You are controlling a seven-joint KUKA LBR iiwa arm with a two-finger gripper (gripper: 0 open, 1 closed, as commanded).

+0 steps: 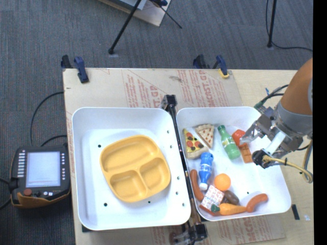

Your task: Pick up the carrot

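The carrot (232, 209), orange with a green top, lies flat along the near wall of the right bin (271, 180), between a white carton (212, 195) and a red sausage (257, 200). My gripper (255, 146) hangs over the bin's right half, well above and to the right of the carrot. It looks open, with nothing between its fingers. A small brown block (247, 152) and a red piece (238, 136) lie just to its left.
The right bin also holds two pizza slices (194, 142), a green bottle (229, 142), a blue bottle (205, 168), an orange ball (222, 181) and a long sausage (195, 185). A yellow divided plate (135, 167) sits in the left bin (84, 137). A teach pendant (40, 175) lies off the bench's left.
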